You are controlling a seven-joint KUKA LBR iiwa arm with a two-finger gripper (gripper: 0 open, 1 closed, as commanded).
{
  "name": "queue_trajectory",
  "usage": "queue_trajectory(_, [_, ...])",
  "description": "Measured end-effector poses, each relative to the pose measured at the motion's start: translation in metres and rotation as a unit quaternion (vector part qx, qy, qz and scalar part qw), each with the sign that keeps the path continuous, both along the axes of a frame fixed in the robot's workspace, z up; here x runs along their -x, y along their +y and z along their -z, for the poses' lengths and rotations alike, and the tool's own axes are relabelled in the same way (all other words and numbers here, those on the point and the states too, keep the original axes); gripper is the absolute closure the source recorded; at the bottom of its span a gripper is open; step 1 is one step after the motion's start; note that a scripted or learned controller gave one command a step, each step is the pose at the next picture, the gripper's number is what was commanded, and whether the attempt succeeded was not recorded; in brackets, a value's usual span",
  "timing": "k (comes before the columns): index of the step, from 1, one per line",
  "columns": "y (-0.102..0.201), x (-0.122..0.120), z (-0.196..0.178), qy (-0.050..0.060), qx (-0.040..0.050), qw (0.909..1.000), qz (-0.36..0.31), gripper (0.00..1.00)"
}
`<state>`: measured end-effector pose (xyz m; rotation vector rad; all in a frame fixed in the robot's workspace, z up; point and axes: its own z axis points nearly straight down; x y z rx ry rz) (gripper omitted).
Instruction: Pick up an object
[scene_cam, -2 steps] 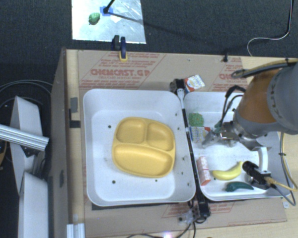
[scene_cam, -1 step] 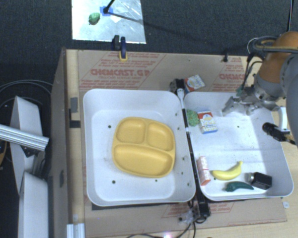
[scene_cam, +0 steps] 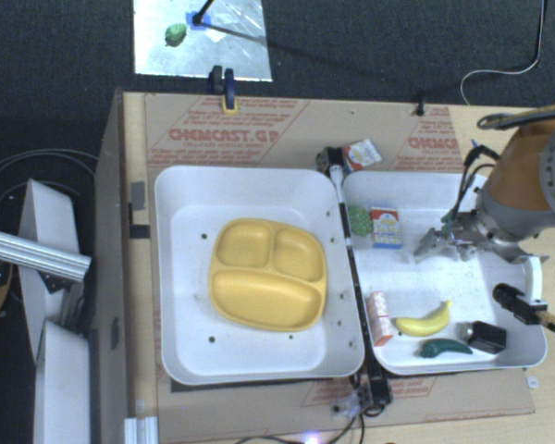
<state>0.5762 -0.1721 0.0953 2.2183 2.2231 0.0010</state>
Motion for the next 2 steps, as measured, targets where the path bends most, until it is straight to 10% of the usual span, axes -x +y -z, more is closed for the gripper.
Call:
queue_trajectory(1, [0.08,0.006,0.011,0.001,-0.0007,1.0,-0.001,0.0])
queue_trajectory(2, [0.077,-0.064,0.01,-0.001,0.0001,1.0,-0.001,0.0])
